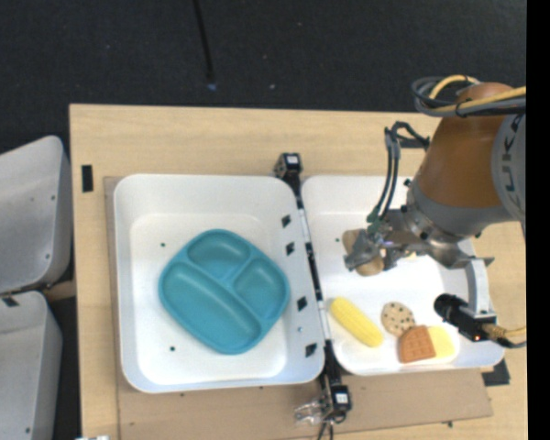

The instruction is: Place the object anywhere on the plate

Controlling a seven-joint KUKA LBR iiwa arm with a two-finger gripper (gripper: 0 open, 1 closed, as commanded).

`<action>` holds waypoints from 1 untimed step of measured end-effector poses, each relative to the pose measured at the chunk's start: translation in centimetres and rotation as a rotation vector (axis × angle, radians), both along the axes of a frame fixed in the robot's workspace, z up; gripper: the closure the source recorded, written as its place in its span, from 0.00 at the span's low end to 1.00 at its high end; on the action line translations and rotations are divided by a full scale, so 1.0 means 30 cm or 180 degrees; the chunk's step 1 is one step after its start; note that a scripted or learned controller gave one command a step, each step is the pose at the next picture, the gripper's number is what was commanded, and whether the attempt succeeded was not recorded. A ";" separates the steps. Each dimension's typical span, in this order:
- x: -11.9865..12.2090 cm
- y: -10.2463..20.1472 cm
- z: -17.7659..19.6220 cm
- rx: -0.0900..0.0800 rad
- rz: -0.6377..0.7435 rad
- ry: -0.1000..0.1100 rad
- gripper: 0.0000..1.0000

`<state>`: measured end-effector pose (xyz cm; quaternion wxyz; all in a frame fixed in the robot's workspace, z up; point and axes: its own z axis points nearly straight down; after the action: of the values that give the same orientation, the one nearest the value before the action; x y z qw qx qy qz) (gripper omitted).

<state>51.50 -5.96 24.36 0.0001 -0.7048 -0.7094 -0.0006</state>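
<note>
Over right bin (348, 200) | gripper (367, 253): you cannot tell its opening or hold | corn cob (357, 323) near divider edge | teal plate (223, 289): open margins.

A single fixed camera hangs above the bench (257, 136), looking down at a slant from some way off. Both white bins fall inside its field: the left bin (137, 356) toward 9 o'clock, the right bin (335, 200) toward 3 o'clock.
</note>
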 end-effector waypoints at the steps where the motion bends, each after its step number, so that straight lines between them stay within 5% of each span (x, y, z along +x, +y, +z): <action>1: 0.013 0.195 0.028 0.0003 0.0007 -0.0004 1.00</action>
<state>51.89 -0.12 25.20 -0.0001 -0.7040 -0.7102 -0.0014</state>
